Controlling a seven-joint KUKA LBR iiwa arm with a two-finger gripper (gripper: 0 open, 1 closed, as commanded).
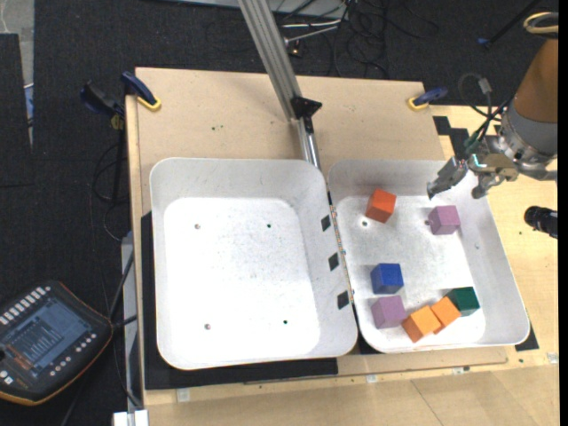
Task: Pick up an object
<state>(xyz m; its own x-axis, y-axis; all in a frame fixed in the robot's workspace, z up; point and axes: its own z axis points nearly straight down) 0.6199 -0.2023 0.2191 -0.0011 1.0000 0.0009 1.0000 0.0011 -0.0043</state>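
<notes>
Right bin (497,264) holds six blocks; tool (463,181) above it

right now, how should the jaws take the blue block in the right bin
Come straight down from above on the blue block and close the jaws on its left and right faces. Those sides look free, while a purple block sits close against its near side, leaving little finger room there. The block lies flat in the right bin. The gripper is above the bin's far right corner.
</notes>
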